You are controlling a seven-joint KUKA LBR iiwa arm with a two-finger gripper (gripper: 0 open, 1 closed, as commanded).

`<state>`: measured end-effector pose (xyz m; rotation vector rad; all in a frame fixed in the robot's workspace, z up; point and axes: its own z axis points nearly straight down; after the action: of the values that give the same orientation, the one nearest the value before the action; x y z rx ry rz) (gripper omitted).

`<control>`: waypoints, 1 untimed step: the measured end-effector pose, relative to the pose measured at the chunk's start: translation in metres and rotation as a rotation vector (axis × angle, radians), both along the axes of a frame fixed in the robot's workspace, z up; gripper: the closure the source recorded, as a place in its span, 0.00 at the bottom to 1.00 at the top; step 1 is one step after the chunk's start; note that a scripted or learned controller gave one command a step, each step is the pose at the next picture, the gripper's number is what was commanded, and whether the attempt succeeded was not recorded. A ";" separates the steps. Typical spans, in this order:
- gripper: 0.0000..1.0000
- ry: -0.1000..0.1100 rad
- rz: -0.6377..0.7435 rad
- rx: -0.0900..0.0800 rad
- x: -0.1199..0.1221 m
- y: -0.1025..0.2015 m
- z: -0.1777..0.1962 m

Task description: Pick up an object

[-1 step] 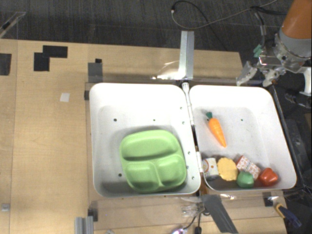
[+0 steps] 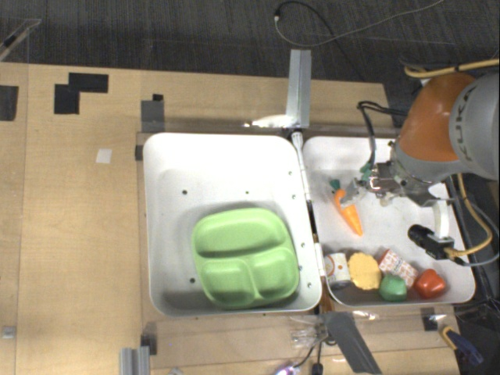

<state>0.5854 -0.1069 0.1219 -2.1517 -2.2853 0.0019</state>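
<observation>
In the right bin (image 2: 328, 158) an orange carrot (image 2: 350, 213) with a green top lies near the left wall. Along the bin's front edge sit a small white can (image 2: 338, 266), a yellow round piece (image 2: 363, 270), a patterned packet (image 2: 397, 265), a green piece (image 2: 393, 288) and a red piece (image 2: 430, 283). My gripper (image 2: 369, 181) hangs low over the back middle of this bin, just above and to the right of the carrot's green top. Nothing shows held in it.
The left bin (image 2: 168, 209) holds a green divided plate (image 2: 246, 256) at its front middle. A metal post (image 2: 300, 92) stands behind the wall between the bins. A black part (image 2: 430, 241) and cables hang beside the arm at the right bin's right side.
</observation>
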 end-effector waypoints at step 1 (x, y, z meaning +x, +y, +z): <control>0.00 -0.014 0.008 -0.003 -0.003 0.020 -0.033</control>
<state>0.5822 -0.0869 0.0888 -2.1510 -2.3025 -0.0096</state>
